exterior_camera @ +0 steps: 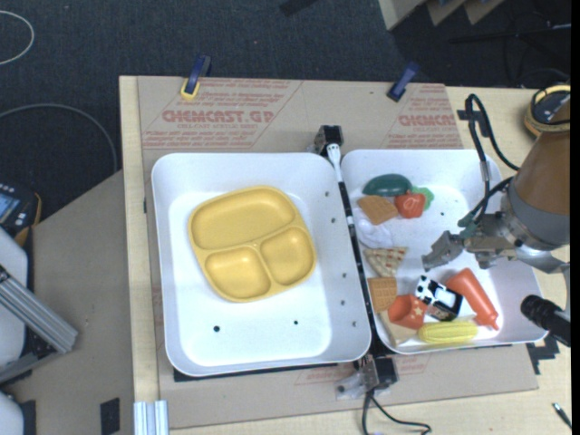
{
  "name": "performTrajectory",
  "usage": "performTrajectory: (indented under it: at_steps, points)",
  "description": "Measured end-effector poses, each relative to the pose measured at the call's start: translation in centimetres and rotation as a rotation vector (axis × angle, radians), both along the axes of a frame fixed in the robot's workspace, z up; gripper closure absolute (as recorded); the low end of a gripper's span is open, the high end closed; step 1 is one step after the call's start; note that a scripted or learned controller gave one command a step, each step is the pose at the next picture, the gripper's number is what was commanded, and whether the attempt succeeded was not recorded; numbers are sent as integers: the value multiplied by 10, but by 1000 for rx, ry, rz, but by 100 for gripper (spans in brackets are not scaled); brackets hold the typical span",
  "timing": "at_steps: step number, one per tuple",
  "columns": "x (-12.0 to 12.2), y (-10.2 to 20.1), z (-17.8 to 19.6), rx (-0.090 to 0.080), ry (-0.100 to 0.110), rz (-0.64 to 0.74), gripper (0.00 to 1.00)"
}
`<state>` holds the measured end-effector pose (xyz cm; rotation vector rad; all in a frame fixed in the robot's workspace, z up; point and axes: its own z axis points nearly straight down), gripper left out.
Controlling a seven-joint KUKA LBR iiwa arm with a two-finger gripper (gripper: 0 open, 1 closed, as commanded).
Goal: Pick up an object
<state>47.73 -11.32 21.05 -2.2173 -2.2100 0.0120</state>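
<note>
The gripper (441, 251) is seen over the right bin (507, 333), above the orange carrot (474, 295). Jaw state cannot be told; no object is seen held.

The arm (548, 184) comes into the picture from the right edge, in the middle right of the frame. Its upper part there shows the orange band, and under it sits a grey wrist section. From the wrist the body goes down and to the left, with black cables running along its side. The gripper (441, 250) is at the lower right of the frame, pointing to the left and a little downward. It is grey metal, and its tip is blurred, so the exact pose of the tip is not clear.
</note>
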Motion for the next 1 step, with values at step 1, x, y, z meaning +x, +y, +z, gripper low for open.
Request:
performTrajectory:
  at_steps: [1]
  points:
    - [3, 0, 6, -2, -13, 3, 0]
